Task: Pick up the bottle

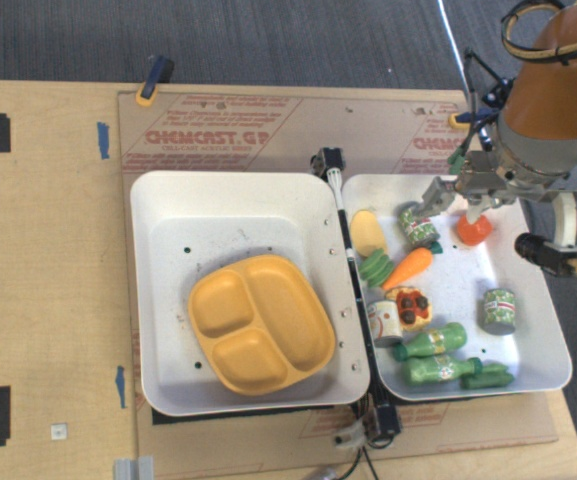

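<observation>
Looking down at a slant on the bench, the single camera view shows two shallow white bins side by side. The grey arm with its orange band reaches in from the right, and its gripper [456,200] hangs over the far part of the right bin [546,298]. The two fingers are spread apart with nothing between them; one points toward a small can [418,225] just beside it, the other sits just above a red-orange piece [474,230].

Two green bottles lie on their sides at the near edge of that bin, well apart from the gripper and toward the camera. The upper bottle [434,342] lies just beyond the lower bottle [456,372], the two almost touching (either would seem to satisfy the task). Between gripper and bottles lie a toy carrot [410,266] and a small pizza-like piece [413,307]; a second can [499,309] stands off to the gripper's outer side.

The left bin [158,268] holds a yellow divided plate [260,322], away from the work.

Judging the step: the gripper likely needs to travel toward the near edge, staying high enough to pass over the carrot. A good grasp would close across a bottle's narrow body, fingers straddling it crosswise. The lower bottle lies close to the bin wall, so the upper one may allow more finger room, though its neighbour crowds it.
</observation>
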### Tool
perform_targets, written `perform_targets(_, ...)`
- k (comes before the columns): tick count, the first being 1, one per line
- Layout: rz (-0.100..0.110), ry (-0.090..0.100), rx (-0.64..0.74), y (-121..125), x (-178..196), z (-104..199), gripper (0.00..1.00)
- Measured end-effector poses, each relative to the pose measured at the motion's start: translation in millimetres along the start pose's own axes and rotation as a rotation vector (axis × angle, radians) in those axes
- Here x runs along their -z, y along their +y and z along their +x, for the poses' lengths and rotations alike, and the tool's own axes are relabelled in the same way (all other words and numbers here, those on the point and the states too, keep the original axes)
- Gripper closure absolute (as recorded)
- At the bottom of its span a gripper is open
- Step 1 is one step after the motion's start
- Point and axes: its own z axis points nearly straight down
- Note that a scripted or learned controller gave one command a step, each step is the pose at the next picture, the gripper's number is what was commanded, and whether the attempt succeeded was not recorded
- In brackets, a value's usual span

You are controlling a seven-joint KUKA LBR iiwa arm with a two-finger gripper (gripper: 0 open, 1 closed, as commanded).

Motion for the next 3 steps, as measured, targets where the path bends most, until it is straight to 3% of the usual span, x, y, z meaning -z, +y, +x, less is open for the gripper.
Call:
perform_targets(1,0.002,-0.001,-0.040,-79.7,-52.7,-84.6,0.00)
perform_targets(2,-0.002,0.000,-0.097,-114.4,-132.9,-50.3,0.00)
perform_targets(3,-0.002,0.000,-0.197,-118.4,-29.5,-67.8,0.00)
